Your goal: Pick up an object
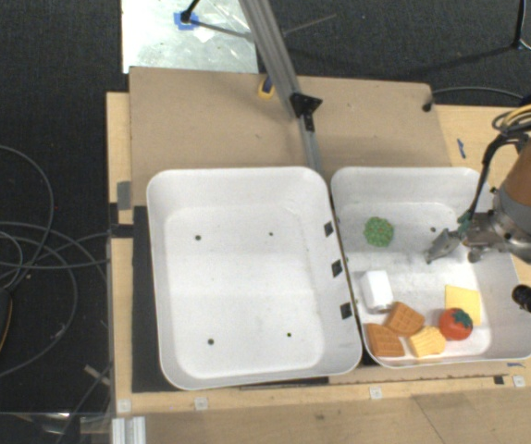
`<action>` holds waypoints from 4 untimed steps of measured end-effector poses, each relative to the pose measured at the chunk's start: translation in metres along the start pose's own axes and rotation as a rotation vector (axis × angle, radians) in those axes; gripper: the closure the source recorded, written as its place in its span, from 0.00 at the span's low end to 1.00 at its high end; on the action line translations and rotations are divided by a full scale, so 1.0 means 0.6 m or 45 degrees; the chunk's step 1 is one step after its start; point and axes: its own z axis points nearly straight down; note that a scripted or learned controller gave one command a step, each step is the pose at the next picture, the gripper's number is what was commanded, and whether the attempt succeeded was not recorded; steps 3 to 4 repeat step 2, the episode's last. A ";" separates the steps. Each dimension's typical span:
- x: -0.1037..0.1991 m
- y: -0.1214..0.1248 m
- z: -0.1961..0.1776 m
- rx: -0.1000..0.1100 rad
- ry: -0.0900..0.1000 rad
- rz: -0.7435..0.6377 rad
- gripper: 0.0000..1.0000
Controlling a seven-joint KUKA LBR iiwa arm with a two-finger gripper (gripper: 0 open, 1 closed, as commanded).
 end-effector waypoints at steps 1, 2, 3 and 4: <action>-0.001 0.004 -0.024 -0.011 -0.003 0.000 1.00; -0.017 0.003 -0.125 -0.014 -0.006 0.001 1.00; -0.017 0.003 -0.125 -0.014 -0.006 0.001 1.00; -0.017 0.003 -0.125 -0.014 -0.006 0.001 1.00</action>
